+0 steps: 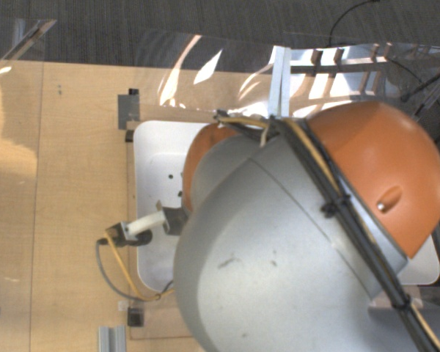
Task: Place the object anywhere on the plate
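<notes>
Grey arm (279, 270) covers one white bin (150, 196).

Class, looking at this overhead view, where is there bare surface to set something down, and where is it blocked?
Bare wood lies along the bench left of the white bin. The bin's left strip shows bare white. The arm crowds the space over the rest.

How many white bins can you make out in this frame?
1 for certain: a white bin left of centre, mostly under the grey arm. White at lower right may be another.
</notes>
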{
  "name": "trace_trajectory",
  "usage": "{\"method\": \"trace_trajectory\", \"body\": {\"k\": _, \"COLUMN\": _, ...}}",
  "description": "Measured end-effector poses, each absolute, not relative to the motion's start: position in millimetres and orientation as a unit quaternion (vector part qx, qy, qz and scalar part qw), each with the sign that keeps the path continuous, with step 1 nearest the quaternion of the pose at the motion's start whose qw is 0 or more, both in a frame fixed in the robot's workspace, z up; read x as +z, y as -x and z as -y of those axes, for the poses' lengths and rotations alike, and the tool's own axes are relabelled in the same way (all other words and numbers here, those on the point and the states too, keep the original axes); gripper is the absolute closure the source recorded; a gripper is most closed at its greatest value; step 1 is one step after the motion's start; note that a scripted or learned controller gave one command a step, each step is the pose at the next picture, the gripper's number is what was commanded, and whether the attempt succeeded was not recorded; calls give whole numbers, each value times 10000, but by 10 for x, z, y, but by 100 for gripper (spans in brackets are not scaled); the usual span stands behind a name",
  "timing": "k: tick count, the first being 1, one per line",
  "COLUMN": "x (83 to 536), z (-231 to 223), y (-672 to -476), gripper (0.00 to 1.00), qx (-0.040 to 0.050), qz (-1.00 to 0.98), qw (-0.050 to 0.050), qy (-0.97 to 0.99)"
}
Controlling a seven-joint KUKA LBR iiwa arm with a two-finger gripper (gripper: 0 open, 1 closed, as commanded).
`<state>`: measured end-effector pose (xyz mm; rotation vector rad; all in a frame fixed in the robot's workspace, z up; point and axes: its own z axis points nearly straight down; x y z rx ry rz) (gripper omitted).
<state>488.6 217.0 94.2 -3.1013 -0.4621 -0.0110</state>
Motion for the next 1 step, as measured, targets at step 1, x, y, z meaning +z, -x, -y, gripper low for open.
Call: {"method": "trace_trajectory", "body": {"k": 1, "x": 1700, "z": -2357, "y": -4870, "gripper": 100, "qx": -9, "qz": 3329, "qw": 6, "qy": 9430}}
